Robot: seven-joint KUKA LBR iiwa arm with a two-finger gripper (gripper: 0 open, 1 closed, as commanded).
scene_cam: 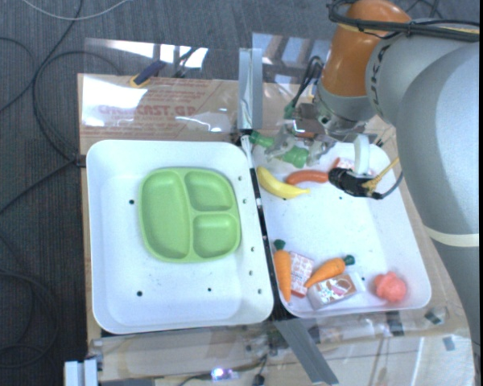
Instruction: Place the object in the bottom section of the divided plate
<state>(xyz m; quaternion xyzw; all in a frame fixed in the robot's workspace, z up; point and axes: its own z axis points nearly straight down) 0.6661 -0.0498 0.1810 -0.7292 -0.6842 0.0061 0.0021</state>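
Nothing yet in divided plate (189, 214); pincer (306, 139) low over banana (278, 185) end of right bin (402, 240), state impossible to tell.

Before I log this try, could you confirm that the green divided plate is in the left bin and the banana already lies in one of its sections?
Not quite. The green divided plate is in the left bin, but the banana lies in the right bin, near its upper left corner, beside the arm's gripper. The camera view shows it.
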